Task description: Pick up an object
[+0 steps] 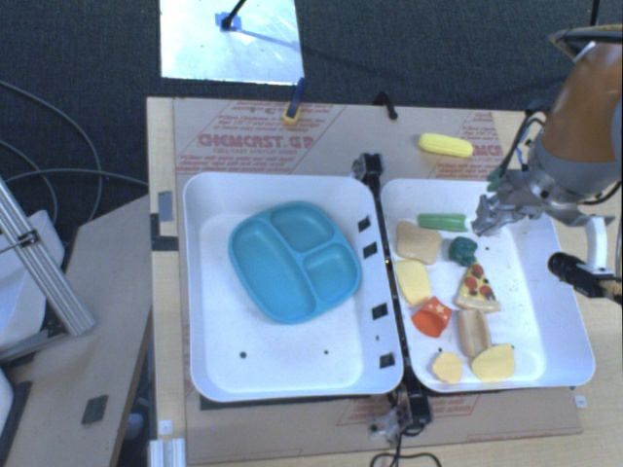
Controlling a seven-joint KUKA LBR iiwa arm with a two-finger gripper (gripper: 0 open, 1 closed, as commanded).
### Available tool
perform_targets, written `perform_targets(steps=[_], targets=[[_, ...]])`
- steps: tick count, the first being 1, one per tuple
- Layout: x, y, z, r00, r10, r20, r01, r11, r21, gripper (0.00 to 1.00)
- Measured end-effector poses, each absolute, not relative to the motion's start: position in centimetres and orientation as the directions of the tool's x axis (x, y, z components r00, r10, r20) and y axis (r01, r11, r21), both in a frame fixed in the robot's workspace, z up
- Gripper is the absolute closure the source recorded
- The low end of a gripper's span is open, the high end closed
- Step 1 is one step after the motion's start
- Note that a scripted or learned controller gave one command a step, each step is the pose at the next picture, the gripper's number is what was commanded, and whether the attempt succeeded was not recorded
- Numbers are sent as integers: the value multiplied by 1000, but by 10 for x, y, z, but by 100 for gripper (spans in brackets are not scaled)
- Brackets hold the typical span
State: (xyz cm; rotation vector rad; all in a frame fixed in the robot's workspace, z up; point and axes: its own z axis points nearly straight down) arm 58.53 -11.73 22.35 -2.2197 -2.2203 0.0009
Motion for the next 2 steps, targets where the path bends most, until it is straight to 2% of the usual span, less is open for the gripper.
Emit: perform_targets(steps=[1, 2], targets=[[544, -87, 175, -1, 1000, 2, 1000, 1, -5, 100], [484, -52, 184, -4, 1000, 2, 1000, 4, -2, 100]])
